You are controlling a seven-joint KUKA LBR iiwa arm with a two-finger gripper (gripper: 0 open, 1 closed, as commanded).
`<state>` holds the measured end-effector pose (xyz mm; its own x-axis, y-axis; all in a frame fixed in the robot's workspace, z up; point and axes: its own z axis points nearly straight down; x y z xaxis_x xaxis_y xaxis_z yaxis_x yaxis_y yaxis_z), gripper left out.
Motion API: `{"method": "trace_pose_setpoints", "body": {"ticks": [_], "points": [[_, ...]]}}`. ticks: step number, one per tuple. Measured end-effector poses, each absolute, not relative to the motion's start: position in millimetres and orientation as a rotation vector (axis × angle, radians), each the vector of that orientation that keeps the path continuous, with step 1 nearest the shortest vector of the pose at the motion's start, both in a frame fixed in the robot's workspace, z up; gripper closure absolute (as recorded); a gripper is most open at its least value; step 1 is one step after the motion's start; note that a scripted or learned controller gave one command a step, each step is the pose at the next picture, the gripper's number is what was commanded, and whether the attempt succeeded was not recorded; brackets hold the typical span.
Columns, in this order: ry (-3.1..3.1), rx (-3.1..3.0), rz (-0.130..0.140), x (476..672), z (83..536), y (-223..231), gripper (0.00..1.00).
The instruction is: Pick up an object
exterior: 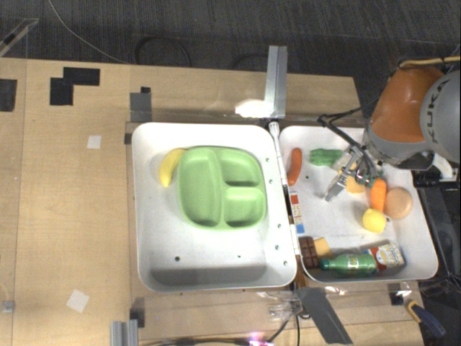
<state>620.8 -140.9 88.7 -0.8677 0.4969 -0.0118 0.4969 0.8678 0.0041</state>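
My gripper (344, 177) hangs low over the right bin (425, 265), in its upper middle, and stands open with nothing between its fingers. A small yellow-orange piece (356, 185) lies just to its right, touching a carrot (378, 194). A green vegetable (325, 157) lies just up-left of the gripper. Farther left, a red sausage (294, 166) lies near the bin wall. A tan egg-shaped item (399, 202) and a lemon (374, 221) sit to the lower right. The grey arm with its orange band (403, 110) reaches in from the upper right.
A green bottle (351, 264) and a chocolate bar (308, 251) lie along the right bin's front wall. The left bin (155, 258) holds a green divided plate (194, 193) and a banana (169, 167). A metal post (276, 85) stands behind the bins.
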Motion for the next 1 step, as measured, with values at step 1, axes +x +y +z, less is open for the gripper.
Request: {"method": "trace_pose_setpoints", "body": {"ticks": [1], "points": [[2.994, 0.905, 0.003, 576.0, 89.5, -156.1, 0.00]]}}
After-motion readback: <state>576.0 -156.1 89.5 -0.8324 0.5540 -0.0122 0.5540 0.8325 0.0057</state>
